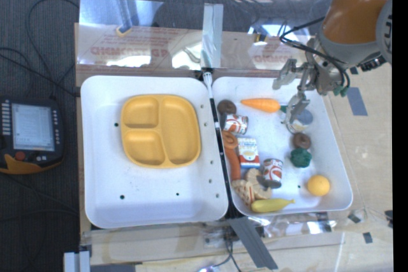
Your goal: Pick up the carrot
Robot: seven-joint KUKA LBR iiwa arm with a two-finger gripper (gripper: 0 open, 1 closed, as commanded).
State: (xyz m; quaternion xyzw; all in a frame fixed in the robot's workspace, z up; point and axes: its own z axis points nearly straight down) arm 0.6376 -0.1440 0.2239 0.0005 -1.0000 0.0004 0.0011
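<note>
Camera view: one carrot (260,104), two cans (236,125).

Left bin (95,200): divided plate (160,130) at centre. Right bin (338,169): carrot (259,105) at far end, cans (236,125) left of middle, banana (271,205) nearest, lemon (318,185) near right. Gripper (297,113) just right of carrot.

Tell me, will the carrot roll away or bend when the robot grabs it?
The carrot looks like a smooth, tapered toy, so it probably stays stiff and won't bend. Its round shape means it could roll if the gripper nudges it. It lies on a bare patch of the right bin, so it has room to slide. It probably weighs little.
</note>
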